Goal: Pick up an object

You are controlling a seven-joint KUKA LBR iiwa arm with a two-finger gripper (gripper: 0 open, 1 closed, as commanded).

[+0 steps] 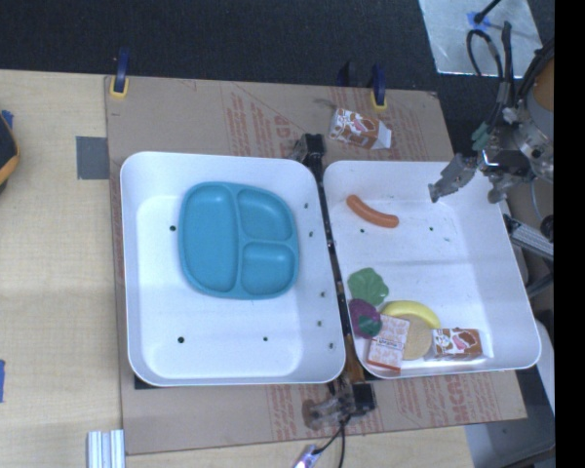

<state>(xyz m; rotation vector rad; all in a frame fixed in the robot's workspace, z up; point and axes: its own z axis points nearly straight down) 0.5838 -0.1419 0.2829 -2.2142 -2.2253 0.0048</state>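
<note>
Where cardboard (273,115) lies, two bins (224,359)

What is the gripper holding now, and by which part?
Nothing. The gripper is open above the right bin's far right corner, apart from the sausage.

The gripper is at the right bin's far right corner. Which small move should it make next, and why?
Probably it should move left and down toward the sausage. The gripper sits by the right bin's far right rim with nothing between its fingers. The sausage lies alone on bare floor, the nearest thing, while the banana, green toy and packets crowd the near edge.
</note>
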